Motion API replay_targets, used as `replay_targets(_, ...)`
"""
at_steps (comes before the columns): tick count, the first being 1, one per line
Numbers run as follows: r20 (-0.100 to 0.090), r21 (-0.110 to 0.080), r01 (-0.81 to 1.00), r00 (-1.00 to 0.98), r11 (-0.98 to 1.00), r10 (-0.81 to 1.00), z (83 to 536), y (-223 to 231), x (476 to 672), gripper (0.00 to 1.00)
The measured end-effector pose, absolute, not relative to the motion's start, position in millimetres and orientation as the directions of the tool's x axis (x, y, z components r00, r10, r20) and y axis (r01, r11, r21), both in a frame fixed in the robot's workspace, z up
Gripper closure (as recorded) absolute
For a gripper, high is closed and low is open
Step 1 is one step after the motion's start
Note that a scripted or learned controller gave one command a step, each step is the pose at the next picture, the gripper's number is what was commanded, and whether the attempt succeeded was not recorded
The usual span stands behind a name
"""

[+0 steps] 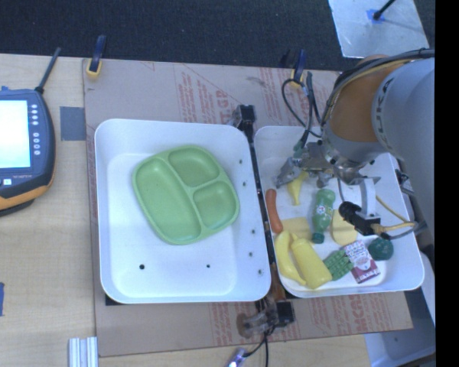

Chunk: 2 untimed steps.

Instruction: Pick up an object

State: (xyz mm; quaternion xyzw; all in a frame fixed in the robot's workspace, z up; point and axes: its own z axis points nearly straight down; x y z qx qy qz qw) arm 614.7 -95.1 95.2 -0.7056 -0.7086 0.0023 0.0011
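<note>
- We see the gripper [315, 165] low over the right bin [407, 278], above a green bottle [322, 214] among toy food.
- We cannot tell its grip state.
- A green plate [185, 195] lies in the left bin [115, 270].

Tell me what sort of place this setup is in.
Most likely a robotics lab test bench: a grey robot arm reaches over two white bins, one with a green divided plate, the other with toy food, and a teach pendant lies alongside.
</note>
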Motion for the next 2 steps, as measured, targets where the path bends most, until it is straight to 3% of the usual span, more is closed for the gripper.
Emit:
replay_targets(1,0.000,-0.002,1.000,-0.004,0.004,1.000,92.0,-96.2,643.2,0.00)
replay_targets(2,0.000,-0.001,1.000,-0.006,0.006,1.000,92.2,-101.1,655.9,0.00)
